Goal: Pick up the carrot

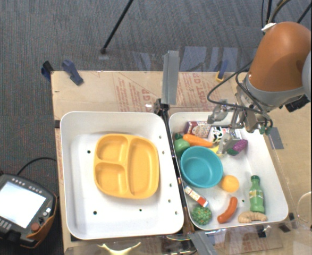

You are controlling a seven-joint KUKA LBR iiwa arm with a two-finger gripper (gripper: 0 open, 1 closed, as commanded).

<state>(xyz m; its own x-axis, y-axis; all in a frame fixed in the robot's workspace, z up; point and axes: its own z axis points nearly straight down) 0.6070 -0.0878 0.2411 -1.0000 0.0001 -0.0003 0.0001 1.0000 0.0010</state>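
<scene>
The carrot (197, 141) is orange with a green end. It lies in the right bin (270, 166) near the back left, just behind the teal bowl (201, 167). My gripper (228, 140) hangs over the back middle of that bin, a short way right of the carrot's tip and just left of a purple eggplant (238, 146). It is close above a black-and-white spotted item (216, 134). Nothing shows held in it.
The right bin also holds a green pepper (180, 145), a small box (199, 128), an orange (229, 183), a green bottle (256, 194), a sausage (227, 210), broccoli (201, 215) and a red-white packet (196, 196). A yellow divided plate (126, 165) lies in the left bin (76, 195).
</scene>
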